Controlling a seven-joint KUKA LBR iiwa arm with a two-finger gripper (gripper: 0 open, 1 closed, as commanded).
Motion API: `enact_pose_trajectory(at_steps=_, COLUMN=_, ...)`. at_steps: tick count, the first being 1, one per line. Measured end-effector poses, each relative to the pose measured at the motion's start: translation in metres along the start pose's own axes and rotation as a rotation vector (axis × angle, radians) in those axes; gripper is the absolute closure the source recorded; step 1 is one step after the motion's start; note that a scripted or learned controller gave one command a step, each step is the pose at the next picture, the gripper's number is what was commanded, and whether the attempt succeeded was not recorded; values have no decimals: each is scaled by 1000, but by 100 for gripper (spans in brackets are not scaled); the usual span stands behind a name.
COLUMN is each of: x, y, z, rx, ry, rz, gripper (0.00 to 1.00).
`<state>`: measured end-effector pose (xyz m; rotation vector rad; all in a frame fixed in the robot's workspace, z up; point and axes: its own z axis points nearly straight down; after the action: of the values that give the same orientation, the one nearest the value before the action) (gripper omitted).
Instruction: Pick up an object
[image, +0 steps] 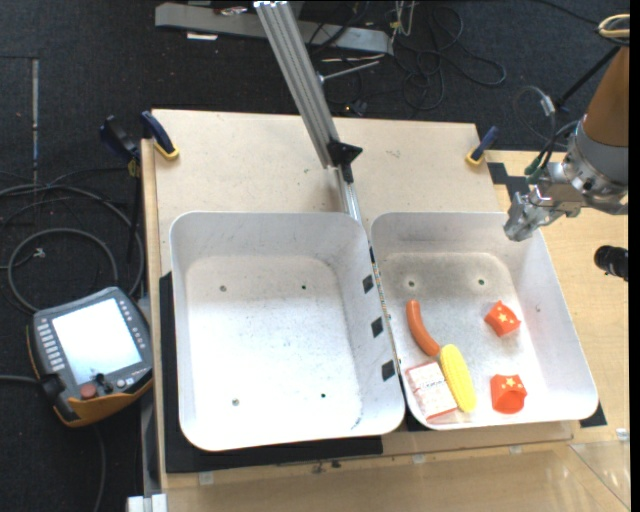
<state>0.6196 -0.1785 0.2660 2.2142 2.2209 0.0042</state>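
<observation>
The corn cob (457, 377) lies low in the right bin (560, 300) beside a sausage (422, 328) — my tool (522, 222) hangs at upper right, holding nothing; grip state unclear.

Sausage (423, 328), corn (457, 377), carton (430, 391), 2 blocks (502, 320) in right bin (560, 300), gripper (522, 222) over far edge.

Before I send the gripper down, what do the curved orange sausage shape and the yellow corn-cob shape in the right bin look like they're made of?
The curved orange sausage shape looks like moulded plastic or rubber: even colour, smooth and slightly glossy. The yellow corn-cob shape also seems to be toy plastic, uniformly bright yellow with a faint sheen; any kernel texture is too small to tell. Both lie on the matte white bin floor, likely plastic.
</observation>
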Motion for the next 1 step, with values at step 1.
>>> enact_pose_trajectory(at_steps=1, x=50, y=-1, z=15, rx=7, ry=3, rz=-4, gripper=100)
